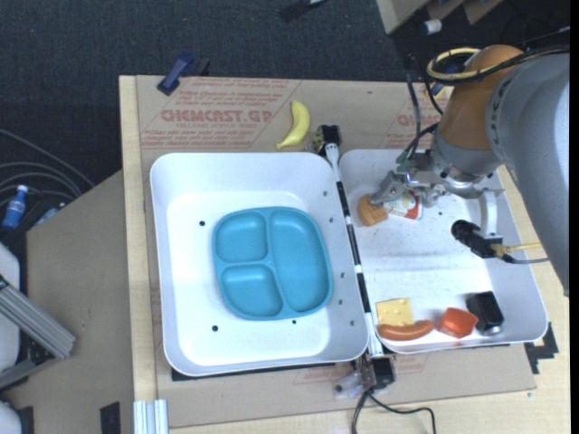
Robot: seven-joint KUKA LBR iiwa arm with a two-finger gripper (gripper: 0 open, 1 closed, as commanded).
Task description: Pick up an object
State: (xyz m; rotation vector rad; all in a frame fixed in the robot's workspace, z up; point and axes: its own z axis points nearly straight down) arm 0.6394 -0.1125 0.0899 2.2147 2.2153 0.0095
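My gripper [403, 191] hangs low over the far left part of the right bin [425, 265]. Directly beneath its tip lies a small red and white object [406, 209], and a brown bun-like piece [371, 212] sits just to the left of that. The gripper's metal parts cover the top of the red and white object, and contact with it is hidden. Along the right bin's front edge lie a yellow cheese wedge [393, 311], a sausage [406, 331], a red pepper piece [458, 323] and a black block [486, 311].
The left bin [181, 188] holds a blue divided plate [271, 262]. A yellow banana [295, 125] lies on the board behind the bins, and a blue object [176, 74] rests at the board's far left corner. The grey arm [534, 125] enters from the right.
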